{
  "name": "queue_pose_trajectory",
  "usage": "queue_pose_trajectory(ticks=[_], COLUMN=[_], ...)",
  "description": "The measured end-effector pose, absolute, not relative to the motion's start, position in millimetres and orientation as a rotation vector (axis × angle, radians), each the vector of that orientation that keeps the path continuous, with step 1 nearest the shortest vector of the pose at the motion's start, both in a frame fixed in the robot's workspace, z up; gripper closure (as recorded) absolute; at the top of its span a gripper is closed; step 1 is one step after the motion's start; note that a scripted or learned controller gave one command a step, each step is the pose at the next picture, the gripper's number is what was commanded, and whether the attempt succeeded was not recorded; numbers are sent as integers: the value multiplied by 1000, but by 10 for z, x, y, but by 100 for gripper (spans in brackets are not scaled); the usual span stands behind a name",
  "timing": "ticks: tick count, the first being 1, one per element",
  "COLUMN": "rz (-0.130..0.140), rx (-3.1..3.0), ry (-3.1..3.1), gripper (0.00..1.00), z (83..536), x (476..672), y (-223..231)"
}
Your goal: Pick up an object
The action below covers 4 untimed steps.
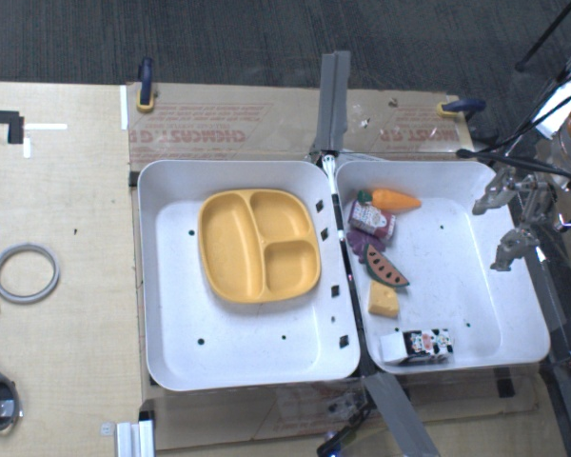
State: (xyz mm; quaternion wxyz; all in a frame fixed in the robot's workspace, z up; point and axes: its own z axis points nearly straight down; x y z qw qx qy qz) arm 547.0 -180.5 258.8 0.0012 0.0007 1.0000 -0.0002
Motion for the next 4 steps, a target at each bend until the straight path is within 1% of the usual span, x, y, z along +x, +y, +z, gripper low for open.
queue_pose_trajectory(ticks=[1,2,3,4], rz=[-2,-1,-1,-4], rx=[458,883,884,878], ry=[3105,3013,3013,3011], gripper=[0,0,0,100], z=[1600,922,922,1019], x=[6291,6242,6242,6250], y=[-1582,-990,-990,-990])
